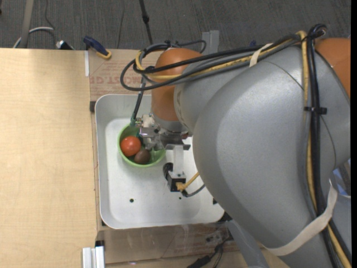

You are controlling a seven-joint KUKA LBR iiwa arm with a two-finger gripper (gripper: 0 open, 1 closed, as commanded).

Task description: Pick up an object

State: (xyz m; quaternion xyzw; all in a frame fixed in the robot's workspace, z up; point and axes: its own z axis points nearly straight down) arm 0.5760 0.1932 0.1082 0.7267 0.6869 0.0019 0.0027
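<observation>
the arm reaches in from the right and covers much of the white bin. the gripper sits low at the right edge of a green bowl in the bin's upper left part; how it stands, and whether it has hold of anything, cannot be told from here.

contents of the bowl: a red ball, like a tomato, on the left side, and a brown lump just beside it, lower right. the two appear to touch. the gripper is close above the brown lump.

handling, as judged: both things look small, light and rounded, so likely to roll or slip out of a pinch. take hold across the widest middle. the bowl's wall crowds the approach and the bowl itself may shift.

a small dark speck lies on the bin floor below the bowl.
</observation>
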